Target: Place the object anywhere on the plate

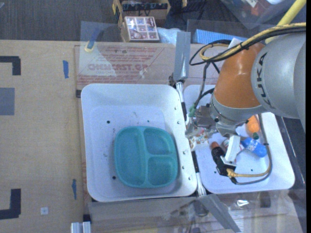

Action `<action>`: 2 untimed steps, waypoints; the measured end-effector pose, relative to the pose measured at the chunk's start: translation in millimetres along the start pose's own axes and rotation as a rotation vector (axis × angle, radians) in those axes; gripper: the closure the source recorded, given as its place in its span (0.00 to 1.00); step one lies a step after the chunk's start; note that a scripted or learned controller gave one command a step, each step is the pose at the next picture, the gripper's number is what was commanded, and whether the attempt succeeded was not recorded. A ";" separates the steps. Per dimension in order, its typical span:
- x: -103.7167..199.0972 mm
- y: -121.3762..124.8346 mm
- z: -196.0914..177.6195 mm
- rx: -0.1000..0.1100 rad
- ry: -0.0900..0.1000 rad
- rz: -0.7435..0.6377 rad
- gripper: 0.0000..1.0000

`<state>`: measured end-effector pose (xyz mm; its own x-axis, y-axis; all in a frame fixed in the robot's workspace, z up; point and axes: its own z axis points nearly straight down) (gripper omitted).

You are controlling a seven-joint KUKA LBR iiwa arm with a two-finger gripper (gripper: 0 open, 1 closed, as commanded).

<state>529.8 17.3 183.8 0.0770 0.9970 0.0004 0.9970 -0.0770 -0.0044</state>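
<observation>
plate (145,156) in left bin (127,96)

Robotics lab: KUKA arm (272,76) w/ cabling over white bins (97,101), taped plywood bench (39,130), cardboard boxes (141,4) behind.

We look down from one fixed camera set above the desk (39,130), tilted at a slant so that the floor and a cardboard box (141,4) show along the top edge. We stand at middle range, near enough to take in both white bins. The arm (262,76) enters from our right and covers part of the right bin (282,174); the left bin (126,101) lies beyond it.
</observation>
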 end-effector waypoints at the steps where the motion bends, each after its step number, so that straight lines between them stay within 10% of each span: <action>1: 49.9 -55.2 0.4 0.000 0.000 -0.169 1.00; 2: 48.9 -54.8 0.2 -0.001 -0.001 -0.168 0.00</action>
